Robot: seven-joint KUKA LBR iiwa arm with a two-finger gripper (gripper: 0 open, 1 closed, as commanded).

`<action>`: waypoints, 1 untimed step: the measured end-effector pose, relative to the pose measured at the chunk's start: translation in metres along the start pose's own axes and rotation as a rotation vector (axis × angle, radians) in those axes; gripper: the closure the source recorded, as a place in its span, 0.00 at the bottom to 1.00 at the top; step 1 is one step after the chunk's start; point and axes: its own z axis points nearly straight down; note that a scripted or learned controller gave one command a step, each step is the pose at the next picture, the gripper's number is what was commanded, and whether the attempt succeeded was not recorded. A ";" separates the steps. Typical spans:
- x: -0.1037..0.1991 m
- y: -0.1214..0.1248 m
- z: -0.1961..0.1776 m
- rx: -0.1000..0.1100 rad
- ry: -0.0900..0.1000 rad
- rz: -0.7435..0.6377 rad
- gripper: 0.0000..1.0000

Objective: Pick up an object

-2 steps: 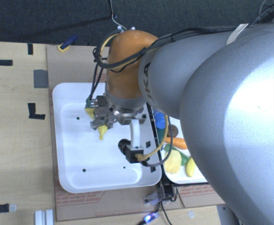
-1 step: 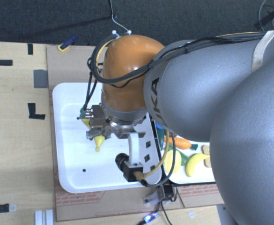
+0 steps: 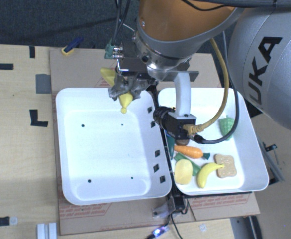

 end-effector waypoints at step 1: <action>0.018 -0.006 0.148 0.032 -0.016 0.001 1.00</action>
